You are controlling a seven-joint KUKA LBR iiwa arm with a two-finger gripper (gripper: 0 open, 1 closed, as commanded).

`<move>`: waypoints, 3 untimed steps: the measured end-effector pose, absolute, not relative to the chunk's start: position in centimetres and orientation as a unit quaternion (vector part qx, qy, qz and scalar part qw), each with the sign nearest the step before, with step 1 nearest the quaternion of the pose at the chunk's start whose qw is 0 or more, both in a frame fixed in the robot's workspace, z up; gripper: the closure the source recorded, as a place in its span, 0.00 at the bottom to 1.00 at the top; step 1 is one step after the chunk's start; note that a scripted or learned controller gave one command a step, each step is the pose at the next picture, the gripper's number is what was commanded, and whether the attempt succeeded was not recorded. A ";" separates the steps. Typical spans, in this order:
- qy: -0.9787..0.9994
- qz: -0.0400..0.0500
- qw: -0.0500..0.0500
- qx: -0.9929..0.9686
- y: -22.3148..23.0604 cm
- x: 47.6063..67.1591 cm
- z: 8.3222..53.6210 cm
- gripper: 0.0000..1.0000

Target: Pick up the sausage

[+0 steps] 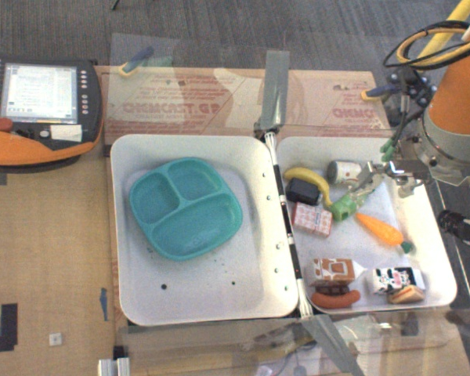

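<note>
Nearest the camera lay the sausage (334,298), at the front edge of the right bin (442,269), its long axis running left to right, just below a small brown carton (333,270). It sat well apart from the end effector (374,180), which hung over the bin's back part; the sausage lay toward the camera and a little to the left of it. Its fingers looked slightly spread with nothing between them, their tips close to a green block (344,207). To reach the sausage, I judged the arm (454,108) would have to travel forward across the bin's clutter.

By size: the left bin (141,288) held a teal divided plate (186,207). The right bin held a banana (309,179), an orange carrot (381,229), a pink packet (312,220), a black block (302,191), a grey can (345,171), a black-and-white carton (395,280) and the green block
</note>
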State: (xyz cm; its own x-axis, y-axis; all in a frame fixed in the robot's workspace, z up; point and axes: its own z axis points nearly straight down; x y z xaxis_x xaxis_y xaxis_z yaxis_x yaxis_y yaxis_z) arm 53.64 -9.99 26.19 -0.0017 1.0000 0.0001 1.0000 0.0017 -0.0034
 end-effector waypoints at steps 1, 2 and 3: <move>-0.653 0.001 0.002 -0.758 -11.5 48.5 18.5 0.00; -0.620 -0.002 -0.001 -0.784 -9.6 48.1 8.5 0.00; -0.618 -0.002 -0.001 -0.786 -9.7 48.3 9.3 1.00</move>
